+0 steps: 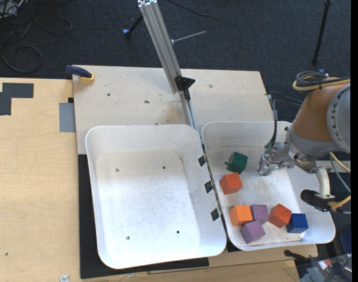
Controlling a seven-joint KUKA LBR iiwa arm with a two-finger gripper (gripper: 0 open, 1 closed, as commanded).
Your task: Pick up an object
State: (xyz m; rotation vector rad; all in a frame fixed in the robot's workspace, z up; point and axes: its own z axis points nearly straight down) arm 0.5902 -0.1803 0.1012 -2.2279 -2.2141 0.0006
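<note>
The gripper (268,164) is hanging low inside the right bin (320,235), and I cannot tell whether it is grasping anything. The green block (237,161) is lying just to its left, nearest of all; the orange block (230,183) is sitting slightly farther, down-left.
</note>
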